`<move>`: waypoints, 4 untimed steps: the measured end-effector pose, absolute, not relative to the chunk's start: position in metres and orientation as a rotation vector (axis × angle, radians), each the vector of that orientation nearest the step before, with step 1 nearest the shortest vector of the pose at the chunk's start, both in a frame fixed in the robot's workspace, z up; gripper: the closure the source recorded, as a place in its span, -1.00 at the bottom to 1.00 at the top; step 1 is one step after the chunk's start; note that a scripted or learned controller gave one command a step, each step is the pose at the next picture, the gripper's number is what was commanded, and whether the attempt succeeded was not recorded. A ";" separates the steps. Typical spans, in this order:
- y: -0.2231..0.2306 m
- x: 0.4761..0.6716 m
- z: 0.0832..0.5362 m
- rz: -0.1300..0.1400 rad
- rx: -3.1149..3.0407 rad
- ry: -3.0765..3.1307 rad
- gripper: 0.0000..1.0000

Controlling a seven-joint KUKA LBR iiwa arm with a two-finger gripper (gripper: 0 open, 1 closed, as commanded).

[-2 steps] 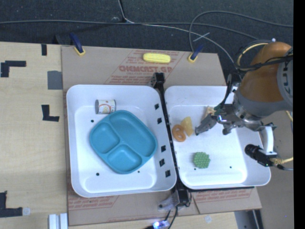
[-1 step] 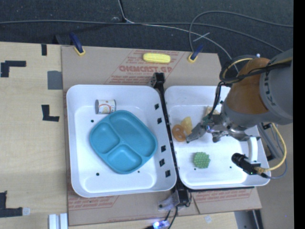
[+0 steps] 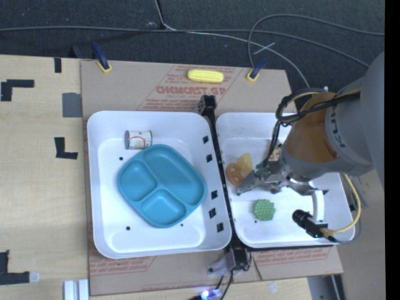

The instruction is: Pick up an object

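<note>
Arm [image 3: 337, 136] reaches over right bin [image 3: 331, 236]. Left bin [image 3: 100, 186] holds blue divided tray [image 3: 161, 185], small can [image 3: 138, 139] beside it. Gripper [image 3: 247, 183] low beside orange-yellow object [image 3: 239, 169]; finger state cannot be told. Green ball [image 3: 264, 210] lies just below.

A pale wood counter [image 3: 37, 186] carries black tape marks [image 3: 62, 147] and a printed cardboard sheet [image 3: 181, 92], held by two blue-and-yellow clamps [image 3: 101, 60]. Behind it lies dark carpet [image 3: 75, 5], crossed by thin cables [image 3: 187, 31].
</note>
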State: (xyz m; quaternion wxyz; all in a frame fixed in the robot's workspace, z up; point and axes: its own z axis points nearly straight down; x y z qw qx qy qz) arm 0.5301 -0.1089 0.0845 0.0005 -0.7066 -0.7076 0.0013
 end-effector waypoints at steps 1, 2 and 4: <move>-0.108 0.531 0.098 0.001 -2.219 -2.223 1.00; -0.113 0.526 0.157 -0.002 -2.222 -2.224 1.00; -0.123 0.529 0.258 -0.002 -2.222 -2.225 1.00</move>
